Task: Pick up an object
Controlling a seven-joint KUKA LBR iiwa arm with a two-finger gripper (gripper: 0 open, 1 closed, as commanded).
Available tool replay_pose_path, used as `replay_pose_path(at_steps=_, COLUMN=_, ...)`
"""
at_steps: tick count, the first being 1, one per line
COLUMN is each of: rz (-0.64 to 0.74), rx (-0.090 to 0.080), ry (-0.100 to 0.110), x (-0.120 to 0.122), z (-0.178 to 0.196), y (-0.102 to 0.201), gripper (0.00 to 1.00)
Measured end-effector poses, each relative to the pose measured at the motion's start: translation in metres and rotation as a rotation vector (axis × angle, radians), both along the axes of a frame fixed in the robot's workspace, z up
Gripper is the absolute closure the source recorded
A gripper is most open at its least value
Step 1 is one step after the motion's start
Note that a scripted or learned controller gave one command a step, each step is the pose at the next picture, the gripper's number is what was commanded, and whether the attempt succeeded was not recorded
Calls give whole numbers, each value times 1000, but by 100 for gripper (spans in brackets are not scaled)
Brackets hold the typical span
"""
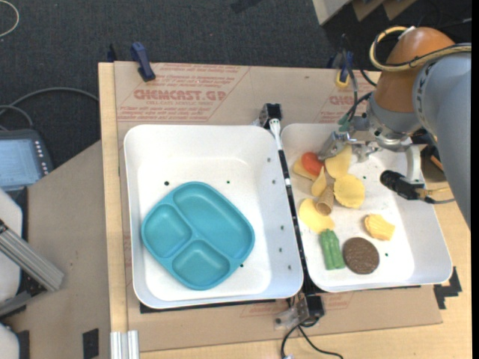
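Tool (340,142) hovers low over crowded yellow food pieces (338,164) in the right bin (430,234); whether it is spread, I cannot tell; it risks nudging neighbours or pinching two together.

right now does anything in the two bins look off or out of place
Nothing stands out. The teal tray lies flat in the left bin. The right bin holds a loose pile of toy food, including a green piece and a brown disc, all inside the walls. The tool hangs over the pile.
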State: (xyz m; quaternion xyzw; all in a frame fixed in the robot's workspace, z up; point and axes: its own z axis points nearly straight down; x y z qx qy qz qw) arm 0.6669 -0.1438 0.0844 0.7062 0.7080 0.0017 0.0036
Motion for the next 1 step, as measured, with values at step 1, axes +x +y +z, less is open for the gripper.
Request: replay_pose_path(at_steps=1, rz=-1, rx=1, ry=1, x=-2, z=12, y=1, gripper=100)
